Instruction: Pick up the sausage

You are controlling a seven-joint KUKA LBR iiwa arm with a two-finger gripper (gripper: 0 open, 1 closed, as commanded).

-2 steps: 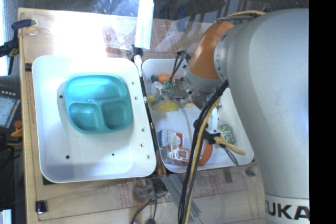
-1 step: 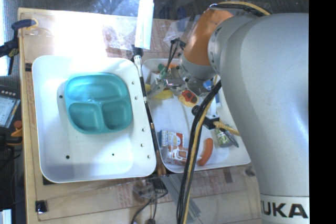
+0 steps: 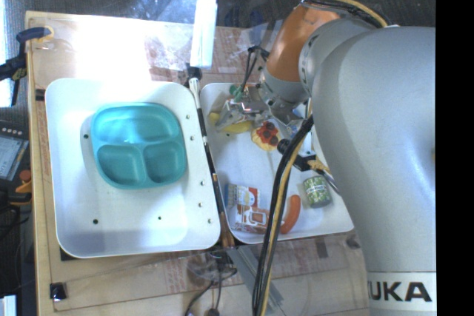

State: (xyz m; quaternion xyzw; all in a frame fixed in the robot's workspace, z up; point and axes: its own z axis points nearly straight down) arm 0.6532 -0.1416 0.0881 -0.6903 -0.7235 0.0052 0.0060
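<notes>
Camera view: I look down at a slant on two white bins side by side; my arm (image 3: 370, 144) comes in from the right and covers much of the right bin (image 3: 238, 168).

Sausage: the sausage (image 3: 292, 213) lies near the front edge of the right bin, a reddish-orange piece tilted a little off upright, just beside a black cable (image 3: 278, 192) that hangs from my wrist and crosses in front of it.

My gripper: my gripper (image 3: 241, 106) is at the far end of the same bin, well apart from the sausage, low among a yellow piece (image 3: 235, 127) and a red-and-orange toy (image 3: 265, 135).

Jaws: the metal parts blur into the clutter there, so I cannot tell how wide I stand or whether anything is between my fingers.

Neighbours: a printed carton (image 3: 246, 207) lies just left of the sausage and a green-labelled jar (image 3: 316, 191) just right of it, so I judge the approach will be tight on both sides.

Left bin: the left bin (image 3: 74, 218) holds a teal divided tray (image 3: 139, 143), which plays no part in this pick.

Progress: judging by the gap between me and the sausage, the grasp is not yet made; I would need to travel toward the near end of the bin and come down along the sausage's length.

Risk: the hanging cable could brush the sausage and roll it.
</notes>
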